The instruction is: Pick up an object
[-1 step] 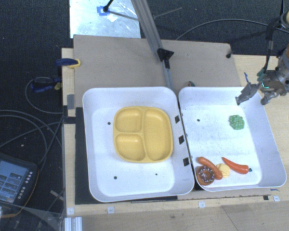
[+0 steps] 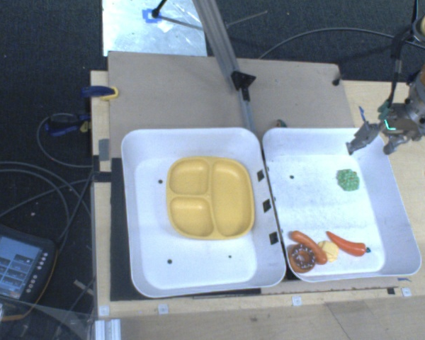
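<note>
My gripper (image 2: 377, 144) hangs over the far right edge of the right bin (image 2: 308, 158), its two fingers spread apart and open with nothing between them. A green broccoli piece (image 2: 348, 180) lies in that bin just below and left of the gripper, apart from it. Near the bin's front edge sit a red sausage (image 2: 308, 245), a chocolate donut (image 2: 301, 258), a small yellow piece (image 2: 329, 248) and a red-orange chili (image 2: 347, 244), close together.
The left bin (image 2: 145, 190) holds a yellow divided plate (image 2: 211, 196) in its middle. A grey pole (image 2: 219, 37) slants down to the seam between the bins. Cables and a tablet (image 2: 14, 257) lie on the floor at the left.
</note>
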Controlling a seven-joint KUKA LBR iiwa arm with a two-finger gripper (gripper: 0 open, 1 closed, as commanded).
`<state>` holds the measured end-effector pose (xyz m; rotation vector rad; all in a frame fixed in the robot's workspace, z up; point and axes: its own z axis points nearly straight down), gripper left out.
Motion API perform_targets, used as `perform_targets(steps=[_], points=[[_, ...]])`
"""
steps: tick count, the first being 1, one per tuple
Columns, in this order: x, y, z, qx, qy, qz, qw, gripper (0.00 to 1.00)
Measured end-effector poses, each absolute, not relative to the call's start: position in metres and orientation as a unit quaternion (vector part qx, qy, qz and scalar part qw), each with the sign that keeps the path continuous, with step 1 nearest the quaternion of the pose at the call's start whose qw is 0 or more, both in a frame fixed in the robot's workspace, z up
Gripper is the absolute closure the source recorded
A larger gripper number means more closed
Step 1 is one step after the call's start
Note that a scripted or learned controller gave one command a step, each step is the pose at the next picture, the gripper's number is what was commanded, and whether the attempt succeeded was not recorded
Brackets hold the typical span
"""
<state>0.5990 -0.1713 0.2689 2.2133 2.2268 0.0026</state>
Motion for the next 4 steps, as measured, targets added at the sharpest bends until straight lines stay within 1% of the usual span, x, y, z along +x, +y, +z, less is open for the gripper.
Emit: perform_targets(steps=[1, 2, 3, 4], points=[[0.594, -0.166, 0.209, 0.707, 0.708, -0.001, -0.002, 0.0], [0.587, -0.159, 0.153, 0.707, 0.707, -0.001, -0.002, 0.0], [0.585, -0.152, 0.092, 0.707, 0.707, -0.0011, -0.002, 0.0], [0.588, -0.153, 0.106, 0.707, 0.707, 0.0015, 0.002, 1.0]])
